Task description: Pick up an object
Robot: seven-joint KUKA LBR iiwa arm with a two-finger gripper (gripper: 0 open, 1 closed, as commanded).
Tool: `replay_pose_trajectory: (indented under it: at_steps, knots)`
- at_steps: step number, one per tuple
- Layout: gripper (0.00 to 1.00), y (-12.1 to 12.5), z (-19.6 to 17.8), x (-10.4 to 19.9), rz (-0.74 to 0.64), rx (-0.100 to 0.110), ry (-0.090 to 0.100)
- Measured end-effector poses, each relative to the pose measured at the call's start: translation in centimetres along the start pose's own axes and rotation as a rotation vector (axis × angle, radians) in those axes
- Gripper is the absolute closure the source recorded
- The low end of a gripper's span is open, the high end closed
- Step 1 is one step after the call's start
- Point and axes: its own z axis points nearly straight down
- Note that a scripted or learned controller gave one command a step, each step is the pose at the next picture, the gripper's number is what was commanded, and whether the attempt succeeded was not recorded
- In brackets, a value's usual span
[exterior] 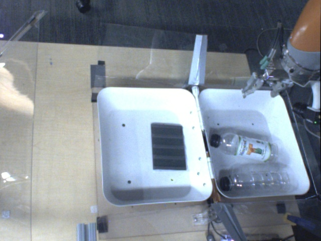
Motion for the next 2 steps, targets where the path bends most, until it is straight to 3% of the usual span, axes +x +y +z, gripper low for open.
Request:
replay_pose_trajectory:
  at_steps: [1, 2]
  knots:
    - [0.0, -2.6, 12.6, -1.6, -0.103, 0.001, 0.0]
    - [0.0, -9.5, 18.6, -2.5, -0.104, -0.012, -0.003]
